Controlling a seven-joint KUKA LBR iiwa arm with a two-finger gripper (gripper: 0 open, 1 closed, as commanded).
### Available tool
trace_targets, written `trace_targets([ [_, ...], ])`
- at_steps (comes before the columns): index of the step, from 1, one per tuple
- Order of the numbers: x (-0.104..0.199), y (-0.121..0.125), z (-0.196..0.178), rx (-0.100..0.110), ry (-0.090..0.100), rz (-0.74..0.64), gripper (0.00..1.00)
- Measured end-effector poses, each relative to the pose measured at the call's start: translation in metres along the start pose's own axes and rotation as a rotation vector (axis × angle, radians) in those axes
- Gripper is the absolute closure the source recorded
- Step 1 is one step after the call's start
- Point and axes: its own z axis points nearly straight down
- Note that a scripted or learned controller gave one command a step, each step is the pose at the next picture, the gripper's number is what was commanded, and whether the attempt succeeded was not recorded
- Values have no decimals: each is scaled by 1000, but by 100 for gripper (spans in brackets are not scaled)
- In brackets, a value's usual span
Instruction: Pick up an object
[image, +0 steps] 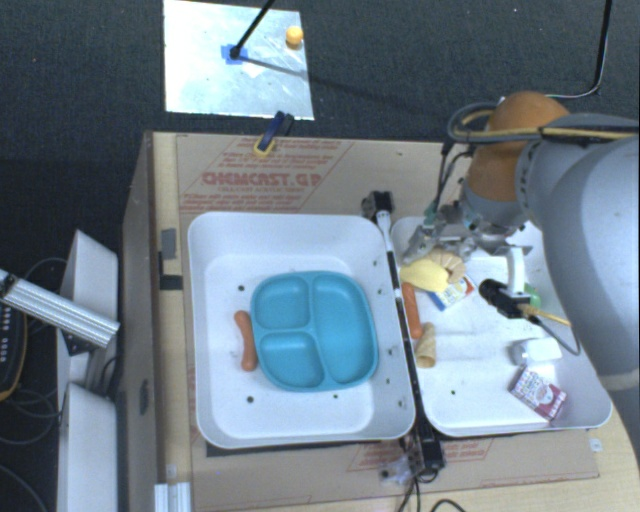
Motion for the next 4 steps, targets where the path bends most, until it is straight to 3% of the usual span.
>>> trace_targets([
  [2,-9,-8,0,0,-1,4,0],
  [3,-8,-2,-17,-18,-2,1,100],
  [4,-55,-61,-20,3,-1,4,100],
])
